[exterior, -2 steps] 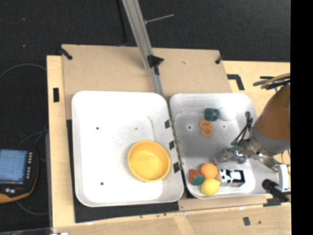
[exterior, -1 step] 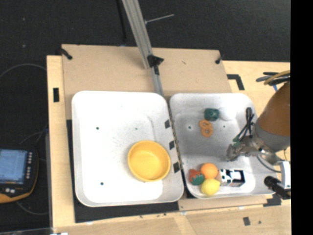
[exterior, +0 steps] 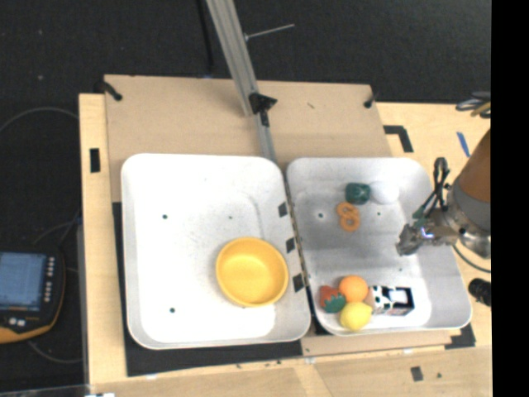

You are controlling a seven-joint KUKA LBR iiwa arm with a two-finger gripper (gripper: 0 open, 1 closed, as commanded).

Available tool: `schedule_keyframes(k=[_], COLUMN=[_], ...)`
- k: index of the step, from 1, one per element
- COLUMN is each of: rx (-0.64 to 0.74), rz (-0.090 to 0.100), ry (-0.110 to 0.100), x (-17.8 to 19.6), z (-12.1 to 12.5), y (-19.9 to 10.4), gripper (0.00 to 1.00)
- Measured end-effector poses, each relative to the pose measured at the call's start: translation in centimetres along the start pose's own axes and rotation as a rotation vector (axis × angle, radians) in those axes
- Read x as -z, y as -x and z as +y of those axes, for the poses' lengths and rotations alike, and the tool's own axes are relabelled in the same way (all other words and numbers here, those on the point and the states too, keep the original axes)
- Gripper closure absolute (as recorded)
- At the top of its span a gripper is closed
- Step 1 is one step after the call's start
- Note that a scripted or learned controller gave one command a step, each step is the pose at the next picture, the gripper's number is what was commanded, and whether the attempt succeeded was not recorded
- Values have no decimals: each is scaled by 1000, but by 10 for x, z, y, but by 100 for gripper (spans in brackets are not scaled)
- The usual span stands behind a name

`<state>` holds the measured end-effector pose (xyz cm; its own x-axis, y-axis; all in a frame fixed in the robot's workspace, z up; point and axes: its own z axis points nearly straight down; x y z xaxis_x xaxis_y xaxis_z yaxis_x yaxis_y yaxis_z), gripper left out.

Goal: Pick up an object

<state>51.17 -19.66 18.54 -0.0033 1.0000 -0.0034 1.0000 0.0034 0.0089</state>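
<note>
Two shallow white plastic bins sit side by side on a tan bench. The left bin [exterior: 165, 188] holds a round yellow plastic bowl [exterior: 251, 270], upright, near its lower right corner. The right bin [exterior: 331, 180] holds several small objects. Toward its far side lie a dark green rounded lump [exterior: 358, 193] and, just beside it on the right, a white ball [exterior: 385, 193] that blends into the bin floor. Slightly nearer is an orange ring-shaped piece [exterior: 350, 215]. Along the near edge sits a cluster: an orange ball [exterior: 354, 289], a yellow lemon-like ball [exterior: 355, 315] touching it, a small red and green piece [exterior: 331, 298] at the left, and a black and white block [exterior: 391, 299] at the right. The grey arm with its orange band reaches in from the right, and its two-finger gripper [exterior: 411, 242] hovers over the bin's right portion, apart from the cluster and from the far objects. Nothing is visible in it, and whether it is open or closed cannot be told.
</note>
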Motion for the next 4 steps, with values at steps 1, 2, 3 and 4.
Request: schedule_keyframes(k=[1, 2, 3, 4], rx=[0, 1, 5, 3], rz=[1, 2, 4, 3], ry=[-6, -4, -6, -9], x=[44, 72, 80, 68], z=[6, 8, 28, 40], y=[-4, -3, -50, -99], gripper=[100, 100, 100, 100])
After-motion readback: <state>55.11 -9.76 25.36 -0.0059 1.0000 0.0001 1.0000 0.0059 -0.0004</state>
